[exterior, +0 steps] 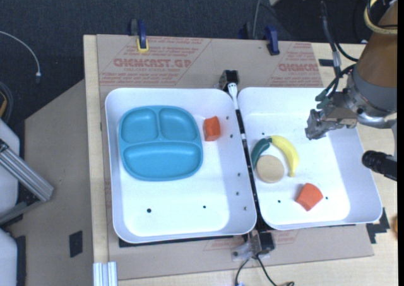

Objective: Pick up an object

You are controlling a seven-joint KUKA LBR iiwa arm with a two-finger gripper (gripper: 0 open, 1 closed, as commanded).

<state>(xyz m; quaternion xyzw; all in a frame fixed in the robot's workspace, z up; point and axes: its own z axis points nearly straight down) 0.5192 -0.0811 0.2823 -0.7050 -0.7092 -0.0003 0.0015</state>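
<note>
So from the overhead camera: two white bins side by side on the bench. The left bin (126, 212) has a blue divided plate (161, 141) sitting in its upper-left area, and a small orange block (212, 128) just beside the plate's right edge, apart from it as far as I can tell.

The right bin (353, 209) has the loose pickable stuff, probably scattered there so the arm has options. There's a yellow banana (286, 152) curving down the middle of the frame, a dark green curved piece (259, 149) at its left, and a tan round disc (270, 168) tucked under both, touching or nearly so. A red-orange block (309, 196) sits alone, lower right of that cluster.

The gripper (317, 125) hangs at the right of the frame, over the upper part of the right bin, nothing between its tips. Can't make out its state from this angle.

The banana is nearest, just lower left of the gripper. My guess is the lone block would be the cleaner grab, since the cluster is crowded.
</note>
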